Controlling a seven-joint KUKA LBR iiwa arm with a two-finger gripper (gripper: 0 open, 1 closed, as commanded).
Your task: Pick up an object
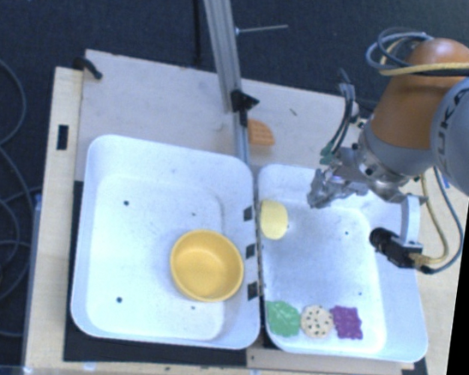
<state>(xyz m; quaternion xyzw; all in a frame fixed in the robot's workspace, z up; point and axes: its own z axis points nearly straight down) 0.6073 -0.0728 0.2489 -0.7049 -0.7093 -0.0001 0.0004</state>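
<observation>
Two shallow white bins sit side by side on the bench; my jaws (pixel 320 194) hang over the right white bin (pixel 389 321) near its upper edge, and whether they are released or clenched I cannot tell. A pale yellow rounded object (pixel 274 220) lies left of them by the divider.

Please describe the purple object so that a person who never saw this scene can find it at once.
Look at the right bin, the one under the gripper. Along its near edge three small items lie in a row: a green piece, a round spotted cookie, then the purple object. It is the rightmost, and the only purple one.
</observation>
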